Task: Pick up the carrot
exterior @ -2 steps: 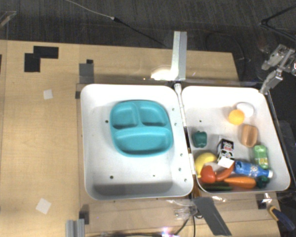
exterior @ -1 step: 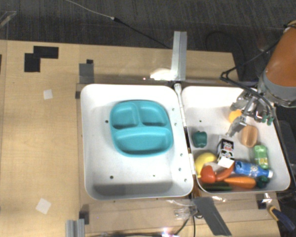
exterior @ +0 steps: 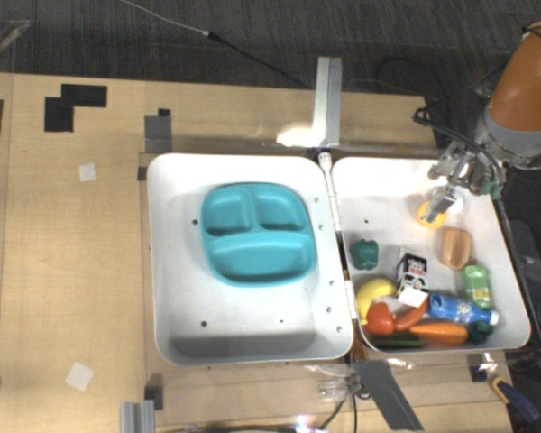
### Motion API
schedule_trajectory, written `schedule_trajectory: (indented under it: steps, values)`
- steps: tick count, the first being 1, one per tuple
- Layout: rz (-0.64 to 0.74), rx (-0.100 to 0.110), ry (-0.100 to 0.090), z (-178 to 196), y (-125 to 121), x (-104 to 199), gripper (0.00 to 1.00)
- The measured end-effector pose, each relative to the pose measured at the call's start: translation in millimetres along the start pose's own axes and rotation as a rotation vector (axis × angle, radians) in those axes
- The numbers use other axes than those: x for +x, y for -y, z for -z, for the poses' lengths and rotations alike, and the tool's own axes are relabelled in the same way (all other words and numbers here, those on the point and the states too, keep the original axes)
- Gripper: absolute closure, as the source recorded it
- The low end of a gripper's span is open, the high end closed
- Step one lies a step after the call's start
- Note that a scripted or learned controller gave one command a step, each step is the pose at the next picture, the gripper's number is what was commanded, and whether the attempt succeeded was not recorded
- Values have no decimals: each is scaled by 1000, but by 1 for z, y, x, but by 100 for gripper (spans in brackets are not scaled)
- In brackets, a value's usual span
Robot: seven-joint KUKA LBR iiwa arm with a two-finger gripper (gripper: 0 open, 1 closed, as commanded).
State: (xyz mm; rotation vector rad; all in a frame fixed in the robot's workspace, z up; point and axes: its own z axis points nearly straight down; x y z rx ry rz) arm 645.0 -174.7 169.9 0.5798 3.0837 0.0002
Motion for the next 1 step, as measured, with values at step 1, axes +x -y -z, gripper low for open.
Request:
schedule_trajectory:
  steps: [1]
  values:
    - [-93, 3, -6, -83, 16, -22, 0]
